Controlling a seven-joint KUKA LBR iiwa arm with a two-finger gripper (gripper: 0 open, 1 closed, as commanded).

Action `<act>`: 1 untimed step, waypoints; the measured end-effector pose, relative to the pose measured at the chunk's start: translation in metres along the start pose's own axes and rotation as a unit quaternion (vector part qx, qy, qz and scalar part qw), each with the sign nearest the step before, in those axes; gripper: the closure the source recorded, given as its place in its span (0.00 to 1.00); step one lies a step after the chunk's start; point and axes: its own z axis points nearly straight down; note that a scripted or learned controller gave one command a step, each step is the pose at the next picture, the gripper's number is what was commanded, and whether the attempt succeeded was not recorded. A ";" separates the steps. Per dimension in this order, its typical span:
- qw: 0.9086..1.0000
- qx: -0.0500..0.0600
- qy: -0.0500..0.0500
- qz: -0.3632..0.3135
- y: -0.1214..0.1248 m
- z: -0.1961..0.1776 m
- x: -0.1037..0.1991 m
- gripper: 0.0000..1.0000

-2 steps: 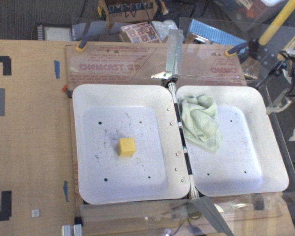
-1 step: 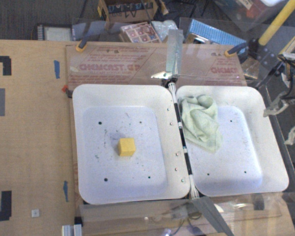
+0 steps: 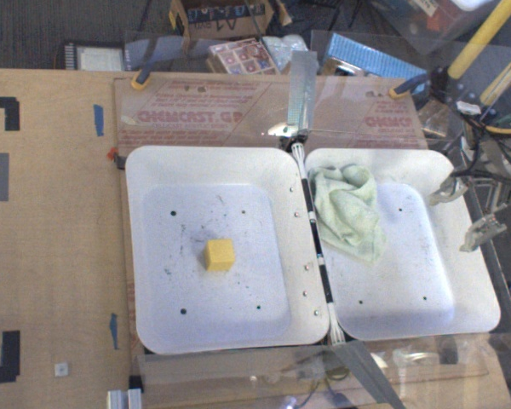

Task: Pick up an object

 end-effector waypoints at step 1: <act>0.997 0.000 0.000 -0.075 0.021 0.103 0.051 0.00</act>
